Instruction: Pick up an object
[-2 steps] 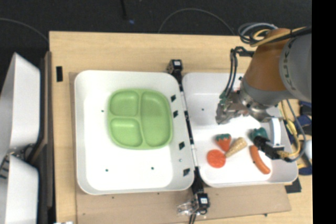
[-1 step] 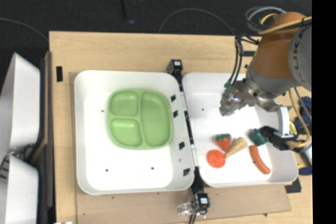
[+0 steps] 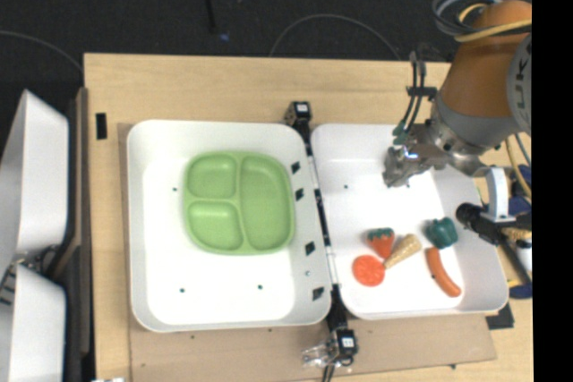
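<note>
The right bin [image 3: 358, 300] holds four toy foods near its front edge: one red tomato [image 3: 367, 270], one carrot [image 3: 442, 271], one ice-cream cone [image 3: 403, 250] and one teal-topped piece [image 3: 440, 232], plus a small red-and-green piece [image 3: 382, 240]. The left bin [image 3: 152, 282] carries one green divided plate [image 3: 240, 202]. Farther back, the arm [image 3: 483, 76] hangs its gripper [image 3: 400, 167] over the right bin's rear half, grasping nothing; whether its jaws are spread I cannot tell.
</note>
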`<state>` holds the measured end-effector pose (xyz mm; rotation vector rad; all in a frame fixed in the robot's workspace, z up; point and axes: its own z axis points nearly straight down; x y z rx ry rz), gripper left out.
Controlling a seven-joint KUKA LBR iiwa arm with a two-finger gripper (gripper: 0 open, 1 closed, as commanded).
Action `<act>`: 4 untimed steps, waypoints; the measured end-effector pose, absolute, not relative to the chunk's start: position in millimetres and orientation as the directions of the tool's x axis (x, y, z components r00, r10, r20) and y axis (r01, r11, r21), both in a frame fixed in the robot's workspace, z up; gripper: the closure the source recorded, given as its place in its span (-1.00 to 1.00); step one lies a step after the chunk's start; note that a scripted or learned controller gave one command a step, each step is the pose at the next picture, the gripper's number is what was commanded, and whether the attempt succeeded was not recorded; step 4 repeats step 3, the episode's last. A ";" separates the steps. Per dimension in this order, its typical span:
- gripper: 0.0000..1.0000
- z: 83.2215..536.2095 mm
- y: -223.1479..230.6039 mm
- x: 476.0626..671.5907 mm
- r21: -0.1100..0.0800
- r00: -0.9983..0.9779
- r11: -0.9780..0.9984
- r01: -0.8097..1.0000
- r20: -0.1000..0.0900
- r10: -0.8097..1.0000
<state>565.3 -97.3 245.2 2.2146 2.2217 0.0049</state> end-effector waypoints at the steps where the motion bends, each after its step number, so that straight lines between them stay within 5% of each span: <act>1: 1.00 236.9 -51.3 567.1 0.001 -0.005 0.005 1.000 0.000 1.000; 3: 1.00 232.3 60.9 556.4 -0.002 -0.008 0.008 1.000 0.001 1.000; 4: 1.00 232.3 60.9 556.4 -0.002 -0.008 0.008 1.000 0.001 1.000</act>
